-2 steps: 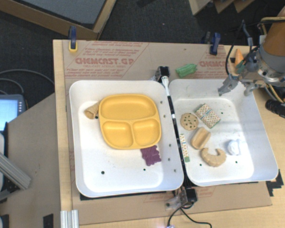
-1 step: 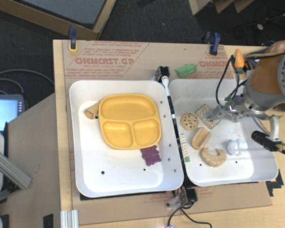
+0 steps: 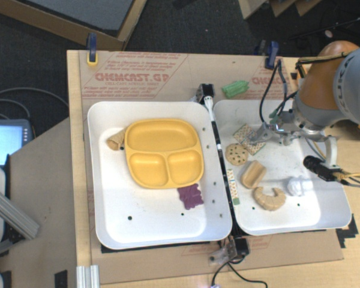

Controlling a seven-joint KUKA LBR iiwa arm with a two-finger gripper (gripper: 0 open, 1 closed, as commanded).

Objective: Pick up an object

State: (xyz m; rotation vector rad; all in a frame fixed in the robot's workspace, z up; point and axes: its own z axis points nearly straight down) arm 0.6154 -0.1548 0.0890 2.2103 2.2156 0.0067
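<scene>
Camera view has the grey arm (image 3: 339, 95) over the right bin (image 3: 330, 218), its end effector (image 3: 275, 128) low near the patterned cracker (image 3: 247, 138); how its grip stands I cannot tell. Beside it lie a round cookie (image 3: 236, 154), a tan bread piece (image 3: 252, 174), a curved pastry (image 3: 269, 198). Left bin (image 3: 102, 179) carries a yellow divided tray (image 3: 164, 152) and a purple grape bunch (image 3: 191, 196) just below it.
</scene>
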